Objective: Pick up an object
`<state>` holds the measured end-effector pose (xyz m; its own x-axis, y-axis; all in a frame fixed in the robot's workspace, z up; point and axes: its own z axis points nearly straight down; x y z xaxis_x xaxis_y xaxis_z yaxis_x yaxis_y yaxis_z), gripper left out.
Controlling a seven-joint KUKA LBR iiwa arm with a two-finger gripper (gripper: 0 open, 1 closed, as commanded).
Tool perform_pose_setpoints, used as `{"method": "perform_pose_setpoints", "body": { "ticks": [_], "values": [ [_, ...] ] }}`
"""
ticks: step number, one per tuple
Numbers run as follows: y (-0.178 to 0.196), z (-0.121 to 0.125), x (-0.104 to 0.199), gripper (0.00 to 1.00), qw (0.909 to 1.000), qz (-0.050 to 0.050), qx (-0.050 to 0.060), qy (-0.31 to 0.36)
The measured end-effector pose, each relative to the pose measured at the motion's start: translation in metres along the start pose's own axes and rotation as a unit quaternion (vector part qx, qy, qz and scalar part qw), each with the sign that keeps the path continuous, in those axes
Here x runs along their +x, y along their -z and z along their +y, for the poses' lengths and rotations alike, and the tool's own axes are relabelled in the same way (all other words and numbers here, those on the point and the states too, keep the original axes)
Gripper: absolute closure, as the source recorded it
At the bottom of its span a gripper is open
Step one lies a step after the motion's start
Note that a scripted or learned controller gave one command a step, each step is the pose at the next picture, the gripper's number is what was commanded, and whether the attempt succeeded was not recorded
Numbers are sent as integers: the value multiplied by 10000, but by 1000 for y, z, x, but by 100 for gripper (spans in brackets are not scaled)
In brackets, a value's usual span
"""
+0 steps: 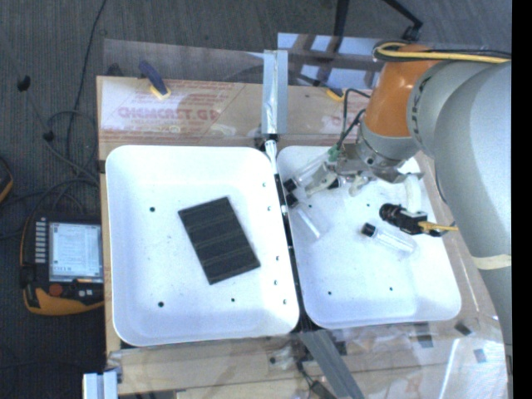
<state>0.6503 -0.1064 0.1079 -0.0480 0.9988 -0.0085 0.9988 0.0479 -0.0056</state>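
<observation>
The tool (pixel 320 181) is seen low over the upper left part of the right bin (pixel 432 306), close to the divide between the bins; whether it is wide or narrow cannot be told, and nothing is seen gripped. A clear tube with a black cap (pixel 386 236) is found lying flat near the bin's middle, with a black object with an orange tip (pixel 407 219) just beside it, toward the right wall. In the left bin (pixel 133 306), a dark ribbed rectangular pad (pixel 219 239) is seen lying flat at a slant, well apart from the tool.
</observation>
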Motion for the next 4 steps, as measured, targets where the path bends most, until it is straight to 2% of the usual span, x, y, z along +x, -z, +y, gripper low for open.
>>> {"method": "perform_pose_setpoints", "body": {
  "ticks": [1,2,3,4],
  "values": [
    [9,0,0,100,10000,6,3,-3],
    [8,-1,-1,0,10000,-2,15,-6],
    [8,-1,-1,0,10000,-2,13,-6],
    [17,-1,-1,100,10000,7,17,-9]
  ]
}}
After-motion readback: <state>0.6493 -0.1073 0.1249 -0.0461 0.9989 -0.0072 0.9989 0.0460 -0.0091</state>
